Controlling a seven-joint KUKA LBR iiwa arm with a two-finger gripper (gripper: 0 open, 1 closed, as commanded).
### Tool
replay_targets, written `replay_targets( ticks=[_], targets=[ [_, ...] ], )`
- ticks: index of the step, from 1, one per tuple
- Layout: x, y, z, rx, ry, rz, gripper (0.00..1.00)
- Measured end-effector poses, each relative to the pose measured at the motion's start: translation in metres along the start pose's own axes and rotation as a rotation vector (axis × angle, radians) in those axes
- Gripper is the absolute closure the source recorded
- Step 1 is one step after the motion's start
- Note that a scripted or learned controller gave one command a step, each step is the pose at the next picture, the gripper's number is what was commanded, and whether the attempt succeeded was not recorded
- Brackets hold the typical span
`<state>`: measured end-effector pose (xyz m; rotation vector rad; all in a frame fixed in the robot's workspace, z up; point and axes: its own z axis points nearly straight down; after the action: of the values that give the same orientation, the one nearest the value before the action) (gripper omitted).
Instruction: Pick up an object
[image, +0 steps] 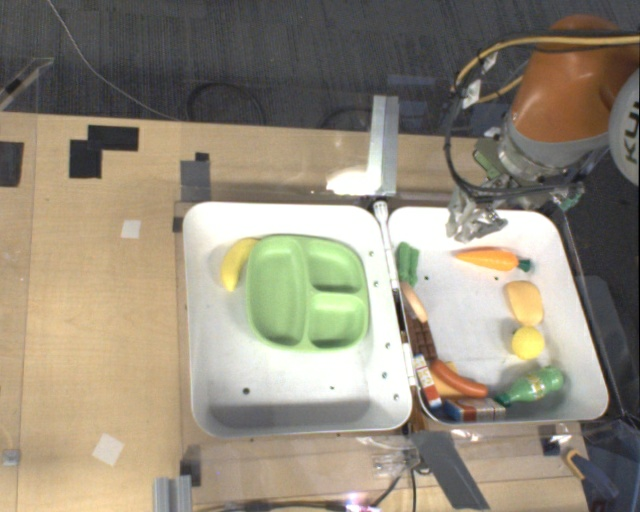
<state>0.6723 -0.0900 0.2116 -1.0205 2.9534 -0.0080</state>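
Two bins: shallow and white, side by side on the wooden bench; the left bin (215, 400) and the right bin (570, 260) meet at a shared middle wall.
Left bin: a green divided tray (305, 290) lies near its middle; a banana (235, 263) lies just beside the tray's left edge, partly tucked against it.
Right bin, far side: a carrot (488, 260) lies flat, its green end pointing right.
Right bin, right side: a pale yellow oblong piece (524, 300) sits near the carrot; a lemon (528, 343) lies just beside it, toward the near edge.
Right bin, near corner: a green bottle (533, 385) lies tilted on its side; a red sausage (458, 380) lies to its left; some small dark items crowd the near wall, too jumbled to name.
Right bin, left wall: a green pepper (407, 263) rests along the wall; a long brown piece (418, 320) runs along that wall beside it.
Arm: reaches in from the right; its orange band (565, 85) sits over the far right corner.
Gripper (470, 222): over the far edge of the right bin, just left of the carrot; nothing is visible between its fingers; how far apart they stand I cannot tell.
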Motion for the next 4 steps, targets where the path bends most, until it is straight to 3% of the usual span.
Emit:
replay_targets(
  ticks=[1,2,3,4],
  targets=[
    [0.032,-0.037,0.055,-0.006,0.006,-0.182,1.0],
    [0.072,-0.09,0.001,0.001,0.003,-0.275,1.0],
    [0.138,-0.038,-0.004,-0.007,0.006,-0.565,1.0],
    [0.138,-0.038,-0.004,-0.007,0.005,-0.566,0.0]
  ],
)
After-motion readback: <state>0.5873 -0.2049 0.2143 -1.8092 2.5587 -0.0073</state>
